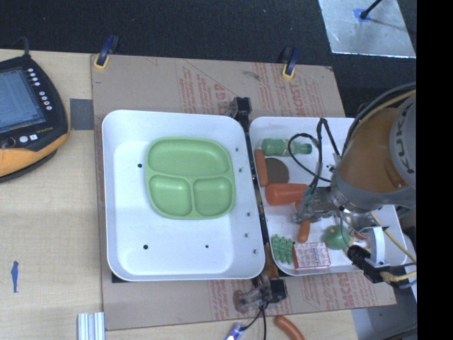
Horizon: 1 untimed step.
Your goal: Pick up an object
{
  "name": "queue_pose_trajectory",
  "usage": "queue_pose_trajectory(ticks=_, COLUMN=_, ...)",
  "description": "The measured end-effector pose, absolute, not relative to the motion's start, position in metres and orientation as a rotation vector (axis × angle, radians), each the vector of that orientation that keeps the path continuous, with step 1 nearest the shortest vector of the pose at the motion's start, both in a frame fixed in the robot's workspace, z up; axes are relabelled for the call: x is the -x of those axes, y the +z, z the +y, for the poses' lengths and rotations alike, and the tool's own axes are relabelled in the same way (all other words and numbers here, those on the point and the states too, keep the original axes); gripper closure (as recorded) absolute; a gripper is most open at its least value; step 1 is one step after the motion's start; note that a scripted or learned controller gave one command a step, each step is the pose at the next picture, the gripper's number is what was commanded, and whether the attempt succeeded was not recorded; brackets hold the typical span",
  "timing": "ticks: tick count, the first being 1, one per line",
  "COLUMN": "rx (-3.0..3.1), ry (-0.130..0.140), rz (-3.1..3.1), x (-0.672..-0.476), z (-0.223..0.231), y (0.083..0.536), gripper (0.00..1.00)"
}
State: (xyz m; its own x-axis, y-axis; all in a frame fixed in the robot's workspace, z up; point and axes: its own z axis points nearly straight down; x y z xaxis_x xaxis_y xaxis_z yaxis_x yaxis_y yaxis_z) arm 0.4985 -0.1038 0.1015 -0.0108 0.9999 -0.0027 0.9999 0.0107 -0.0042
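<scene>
1. The bench carries two white bins side by side. The left bin holds a green tray; the right bin holds all the small items, so any pick belongs there.

2. The arm comes in from 3 o'clock and hangs over the right half of the right bin, hiding part of its floor. Judge the target only from what lies in plain sight to the arm's 9 o'clock.

3. The claw sits low over the bin's middle, just at 6 o'clock of a red-orange block and touching or just above a small carrot. Whether its fingers are spread or pressed together I cannot tell; they are lost in cables and shadow, and nothing can be seen pinched between them.

4. The likeliest target, as I judge it, is the carrot, since it lies directly under the claw. To take it well, come straight down with the fingers across its narrow width, not along its length.

5. Crowding is the hazard: a brown disc and a long orange stick lie at 11 o'clock, a green bottle at 12, a red-and-white packet and a green ridged piece at 6 to 7, a green ball at 4. Keep the fingers clear of the block so only one thing is caught.

6. Lift slowly and check that something sits between the fingers before moving off.
</scene>
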Motion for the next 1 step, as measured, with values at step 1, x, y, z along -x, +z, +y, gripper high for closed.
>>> queue_pose_trajectory(ticks=1, rx=2.214, ry=0.001, rz=-2.225, x=-0.5981, z=-0.0241, y=0.1921, gripper=1.0)
